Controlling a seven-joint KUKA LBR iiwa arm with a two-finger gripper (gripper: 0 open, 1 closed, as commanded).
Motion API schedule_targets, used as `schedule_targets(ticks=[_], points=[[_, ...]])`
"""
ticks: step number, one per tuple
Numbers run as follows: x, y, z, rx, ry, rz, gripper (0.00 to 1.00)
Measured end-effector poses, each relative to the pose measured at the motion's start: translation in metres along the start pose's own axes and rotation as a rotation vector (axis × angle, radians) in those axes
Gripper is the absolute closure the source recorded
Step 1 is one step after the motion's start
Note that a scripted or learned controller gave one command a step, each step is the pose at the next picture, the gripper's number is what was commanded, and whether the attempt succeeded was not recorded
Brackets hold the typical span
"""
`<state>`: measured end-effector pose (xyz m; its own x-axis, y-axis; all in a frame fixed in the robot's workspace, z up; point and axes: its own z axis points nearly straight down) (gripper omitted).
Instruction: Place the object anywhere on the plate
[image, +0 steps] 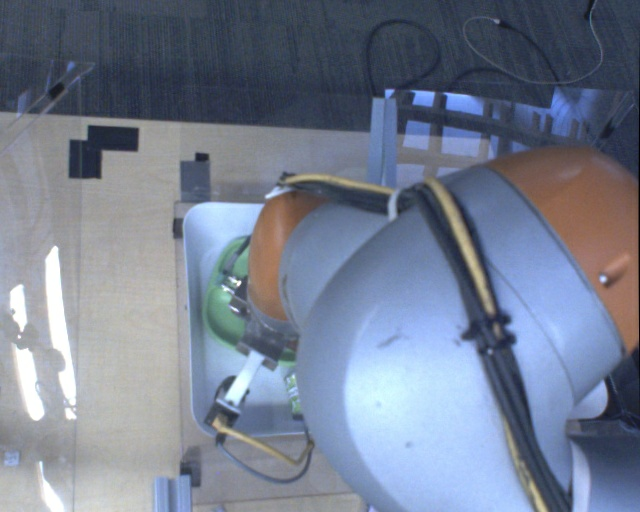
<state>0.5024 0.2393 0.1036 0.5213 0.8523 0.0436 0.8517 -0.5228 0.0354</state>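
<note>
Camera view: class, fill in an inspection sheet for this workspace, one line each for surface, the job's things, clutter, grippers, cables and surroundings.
Surface: pale wooden bench bearing a white bin, largely covered by the arm.
Job's things: green plate in the bin, partly under the arm; the object to place cannot be picked out.
Clutter: a small green item at the arm's edge, too hidden to identify; black marks on the bench.
Grippers: hidden under the arm, state cannot be told.
Cables: yellow and black cables strapped along the arm; a yellow-black loop below the wrist; loose wires on the floor.
Surroundings: dark carpet beyond the bench; a metal frame at the back.
</note>
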Motion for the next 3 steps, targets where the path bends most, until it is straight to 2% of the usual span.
schedule_targets(ticks=[1, 2, 3], points=[[-0.015, 0.013, -0.226, 0.034, -0.037, -0.122, 1.0], [0.022, 0.04, -0.122, 0.039, -0.041, -0.156, 1.0], [0.009, 0.02, -0.006, 0.033, -0.034, -0.084, 1.0]])
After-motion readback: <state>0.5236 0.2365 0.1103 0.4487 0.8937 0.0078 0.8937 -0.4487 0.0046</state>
